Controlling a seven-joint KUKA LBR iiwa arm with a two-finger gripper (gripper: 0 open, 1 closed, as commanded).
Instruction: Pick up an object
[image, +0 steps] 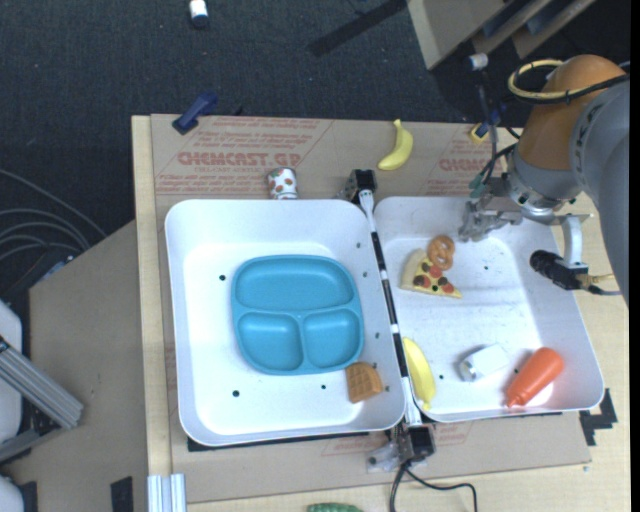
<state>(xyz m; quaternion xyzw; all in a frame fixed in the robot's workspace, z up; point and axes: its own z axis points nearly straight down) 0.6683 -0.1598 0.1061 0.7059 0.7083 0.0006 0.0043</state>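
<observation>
The right bin (560, 330) holds a pizza slice (430, 275) with a small brown pretzel (440, 248) at its far edge. Along that bin's left wall lies a yellow banana (419, 371). Near its front are a small white block (486, 362) and an orange carrot (533, 376). My gripper (478, 220) hangs over the bin's back part, just right of the pretzel, with nothing visibly in it. A brown cracker (364, 381) rests in the left bin (195, 300), by the front right corner of a blue divided plate (297, 312).
On the cardboard behind the bins lie a second banana (397, 148), a small patterned cup (283, 182) and a blue object (195, 112). A black clip (360, 184) sits where the two bins meet at the back.
</observation>
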